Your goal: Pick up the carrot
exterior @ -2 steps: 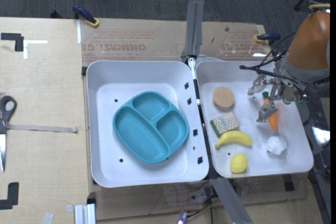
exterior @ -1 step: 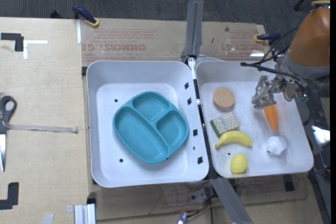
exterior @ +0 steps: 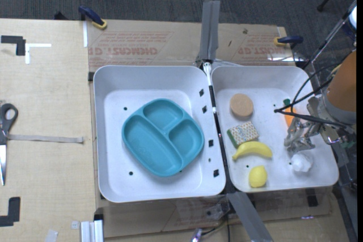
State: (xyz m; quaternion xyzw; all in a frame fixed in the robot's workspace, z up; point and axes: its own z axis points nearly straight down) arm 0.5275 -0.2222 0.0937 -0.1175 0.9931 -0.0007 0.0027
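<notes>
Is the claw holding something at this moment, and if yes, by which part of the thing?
It cannot be told. The claw is low in the right bin, next to the carrot, but nothing is visible in its grip.

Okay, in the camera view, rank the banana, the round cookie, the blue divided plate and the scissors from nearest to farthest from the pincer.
1. banana: right bin, just left of the pincer.
2. round cookie: same bin, up and left, a little farther.
3. blue divided plate: in the left bin.
4. scissors: on the bench at the far left edge.
</notes>
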